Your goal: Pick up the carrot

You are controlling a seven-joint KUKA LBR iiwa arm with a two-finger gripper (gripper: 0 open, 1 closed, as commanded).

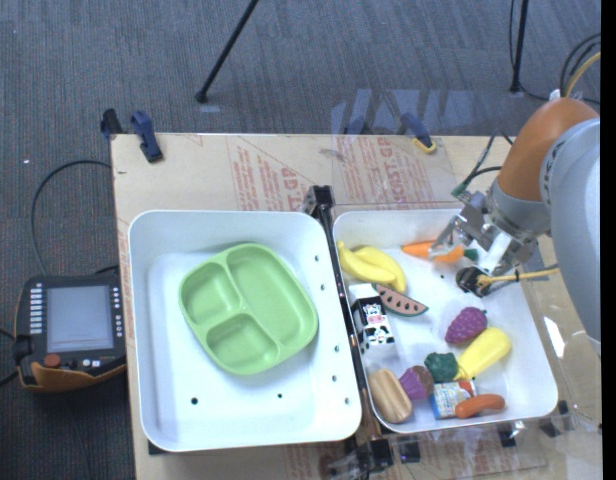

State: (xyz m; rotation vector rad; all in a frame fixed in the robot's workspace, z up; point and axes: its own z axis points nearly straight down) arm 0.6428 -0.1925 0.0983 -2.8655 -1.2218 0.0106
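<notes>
Orange carrot (431, 251) lies at far edge of right bin (544, 363), by banana (371, 264), w/ gripper (466, 255) right at its thick end, fingers' state unclear, so I'd centre over carrot's middle & close firmly before lifting straight up.

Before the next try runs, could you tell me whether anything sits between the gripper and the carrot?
Nothing visible does. The gripper is right at the carrot in the right bin; the banana lies apart, toward the left.

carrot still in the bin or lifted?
Cannot tell for sure. The carrot shows inside the right bin, at its far edge, right beside the gripper; any lift is unclear.
</notes>
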